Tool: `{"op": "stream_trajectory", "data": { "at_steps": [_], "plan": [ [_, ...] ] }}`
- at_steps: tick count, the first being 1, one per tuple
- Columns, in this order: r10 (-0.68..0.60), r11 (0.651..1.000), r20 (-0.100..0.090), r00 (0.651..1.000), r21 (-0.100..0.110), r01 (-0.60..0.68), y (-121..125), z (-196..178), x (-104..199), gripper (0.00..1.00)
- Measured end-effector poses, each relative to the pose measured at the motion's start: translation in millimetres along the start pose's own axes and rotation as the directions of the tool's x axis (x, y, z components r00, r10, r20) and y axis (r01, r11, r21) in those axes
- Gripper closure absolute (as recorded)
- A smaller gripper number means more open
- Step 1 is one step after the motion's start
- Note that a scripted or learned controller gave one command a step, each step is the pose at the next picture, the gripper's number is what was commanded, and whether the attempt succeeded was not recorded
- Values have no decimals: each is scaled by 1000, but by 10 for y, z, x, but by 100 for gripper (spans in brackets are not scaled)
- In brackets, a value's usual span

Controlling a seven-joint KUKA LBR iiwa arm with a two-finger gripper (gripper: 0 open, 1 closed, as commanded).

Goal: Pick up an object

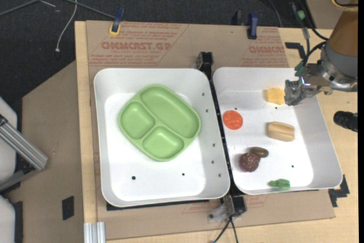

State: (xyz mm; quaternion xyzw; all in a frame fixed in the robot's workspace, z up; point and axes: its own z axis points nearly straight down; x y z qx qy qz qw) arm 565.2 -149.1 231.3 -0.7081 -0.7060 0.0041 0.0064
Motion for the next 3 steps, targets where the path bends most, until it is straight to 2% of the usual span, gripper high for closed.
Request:
{"op": "stream_trajectory", "data": {
  "at_steps": [1,3],
  "plan": [
    [-3,1000,2,1000,-14,3,25,-77,5,0],
    [-3,1000,2,1000,-12,3,-18,967,8,0]
  ]
}}
